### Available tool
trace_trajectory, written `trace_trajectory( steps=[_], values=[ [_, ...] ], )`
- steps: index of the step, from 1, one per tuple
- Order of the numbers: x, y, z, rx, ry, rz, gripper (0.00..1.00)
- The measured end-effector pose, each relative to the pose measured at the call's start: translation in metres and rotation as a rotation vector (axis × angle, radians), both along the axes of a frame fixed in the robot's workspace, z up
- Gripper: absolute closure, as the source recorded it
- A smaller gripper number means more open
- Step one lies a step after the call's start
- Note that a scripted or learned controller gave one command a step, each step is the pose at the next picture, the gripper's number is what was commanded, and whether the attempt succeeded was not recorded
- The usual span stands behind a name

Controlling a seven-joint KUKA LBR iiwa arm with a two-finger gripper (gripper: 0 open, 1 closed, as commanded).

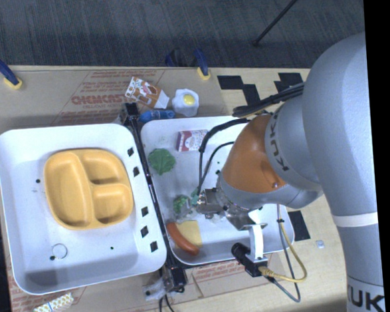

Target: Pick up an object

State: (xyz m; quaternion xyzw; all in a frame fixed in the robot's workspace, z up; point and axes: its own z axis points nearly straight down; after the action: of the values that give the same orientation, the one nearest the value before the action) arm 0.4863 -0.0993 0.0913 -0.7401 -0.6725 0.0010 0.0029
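While the gripper (200, 205) hung low in the right bin (209, 125), I couldn't tell its state; crowded against the broccoli piece (181, 203) and hot dog (185, 238), it risked nudging both away.

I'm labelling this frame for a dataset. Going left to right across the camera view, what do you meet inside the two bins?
Yellow divided tray in the left bin → green leafy piece in the right bin → small red-and-white packet → the arm's orange band.
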Motion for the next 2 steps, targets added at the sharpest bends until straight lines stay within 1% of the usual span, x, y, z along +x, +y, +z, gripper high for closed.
trace_trajectory(
  steps=[1,2],
  values=[
    [0.016,0.006,0.0,-0.001,-0.004,0.233,0.0],
    [-0.011,0.002,0.0,0.0,0.0,0.032,0.0]
  ],
)
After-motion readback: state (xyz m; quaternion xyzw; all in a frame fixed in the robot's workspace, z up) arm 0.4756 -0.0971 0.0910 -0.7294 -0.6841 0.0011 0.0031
